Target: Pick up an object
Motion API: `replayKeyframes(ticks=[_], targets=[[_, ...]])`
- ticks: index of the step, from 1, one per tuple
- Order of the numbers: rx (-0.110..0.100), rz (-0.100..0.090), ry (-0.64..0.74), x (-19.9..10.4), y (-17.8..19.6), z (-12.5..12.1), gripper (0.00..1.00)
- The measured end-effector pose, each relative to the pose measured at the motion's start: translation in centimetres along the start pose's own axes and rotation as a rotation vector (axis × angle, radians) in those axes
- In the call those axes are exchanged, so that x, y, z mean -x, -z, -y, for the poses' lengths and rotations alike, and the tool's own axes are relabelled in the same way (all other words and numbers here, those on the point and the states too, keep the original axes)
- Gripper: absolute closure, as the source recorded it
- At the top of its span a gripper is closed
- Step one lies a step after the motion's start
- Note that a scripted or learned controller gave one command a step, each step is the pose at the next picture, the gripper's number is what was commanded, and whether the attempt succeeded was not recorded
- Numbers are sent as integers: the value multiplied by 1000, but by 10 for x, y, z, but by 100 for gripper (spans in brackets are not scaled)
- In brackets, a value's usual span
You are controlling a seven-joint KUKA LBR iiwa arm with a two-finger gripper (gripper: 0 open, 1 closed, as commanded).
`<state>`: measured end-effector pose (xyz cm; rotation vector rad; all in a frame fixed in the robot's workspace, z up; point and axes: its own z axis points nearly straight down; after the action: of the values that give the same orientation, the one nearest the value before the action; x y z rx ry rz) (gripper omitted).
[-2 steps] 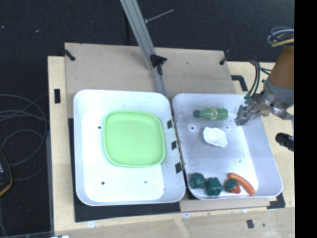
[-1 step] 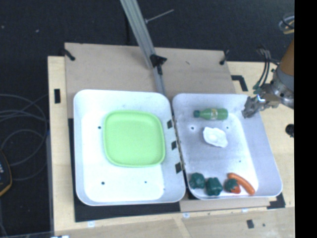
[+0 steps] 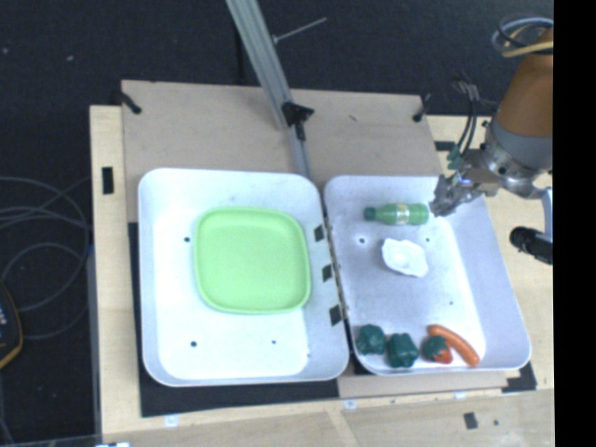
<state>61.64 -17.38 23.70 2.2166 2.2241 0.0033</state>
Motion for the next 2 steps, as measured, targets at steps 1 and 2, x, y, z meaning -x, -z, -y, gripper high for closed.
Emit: replayKeyframes(ticks=[1, 2], targets=[[-1, 0, 1, -59, -6, -7, 100], [-2, 0, 0, -115, -12, -5, 100]])
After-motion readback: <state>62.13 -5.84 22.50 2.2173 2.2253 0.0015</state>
